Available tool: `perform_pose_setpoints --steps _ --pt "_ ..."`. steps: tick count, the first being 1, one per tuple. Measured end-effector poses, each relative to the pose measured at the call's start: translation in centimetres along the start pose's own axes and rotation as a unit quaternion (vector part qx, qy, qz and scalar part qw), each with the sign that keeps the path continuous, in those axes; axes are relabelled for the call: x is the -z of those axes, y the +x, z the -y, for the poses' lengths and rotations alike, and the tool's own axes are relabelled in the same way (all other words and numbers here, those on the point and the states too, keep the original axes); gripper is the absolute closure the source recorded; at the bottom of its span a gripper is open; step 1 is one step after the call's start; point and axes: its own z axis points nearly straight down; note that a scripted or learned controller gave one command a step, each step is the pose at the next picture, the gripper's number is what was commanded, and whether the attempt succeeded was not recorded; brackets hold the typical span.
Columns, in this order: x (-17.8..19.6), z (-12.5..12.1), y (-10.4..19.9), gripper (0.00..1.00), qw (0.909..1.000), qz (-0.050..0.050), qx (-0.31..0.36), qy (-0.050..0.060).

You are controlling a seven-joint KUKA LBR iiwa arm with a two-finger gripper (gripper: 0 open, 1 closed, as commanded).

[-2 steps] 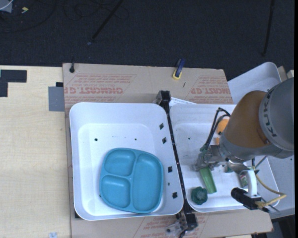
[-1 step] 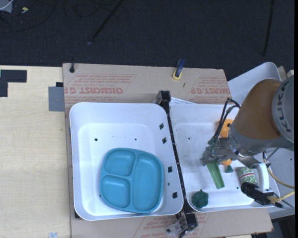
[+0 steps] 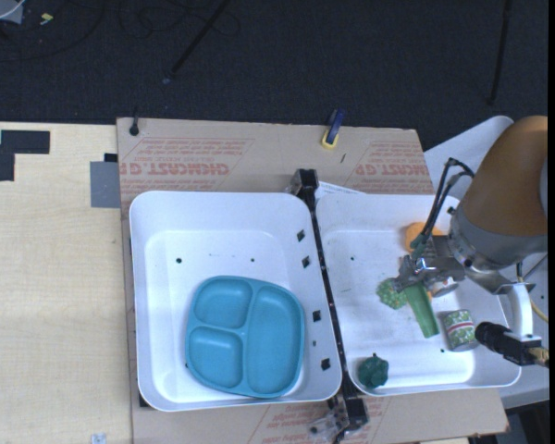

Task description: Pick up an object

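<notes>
The left bin [image 3: 153,239] is open along its far edge and left side; the blue divided plate [image 3: 245,336] fills its near half. In the right bin [image 3: 370,239], the far-left corner is free. A green cluster [image 3: 409,296], a small patterned cup [image 3: 459,329] and a dark green lump [image 3: 374,371] crowd its near-right part.

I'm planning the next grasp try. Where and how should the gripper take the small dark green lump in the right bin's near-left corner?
Take the dark green lump across its middle, coming straight down. It sits against the right bin's near wall, so set the jaws parallel to that wall, probably closing left-right.
</notes>
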Motion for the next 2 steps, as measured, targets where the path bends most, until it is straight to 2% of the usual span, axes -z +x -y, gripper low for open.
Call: perform_pose_setpoints --steps 1,2 --pt "1.2 0.0 -0.1 1.00 1.0000 0.000 0.000 0.001" --pt "0.7 0.2 5.6 1.00 1.0000 -0.001 0.001 0.002"
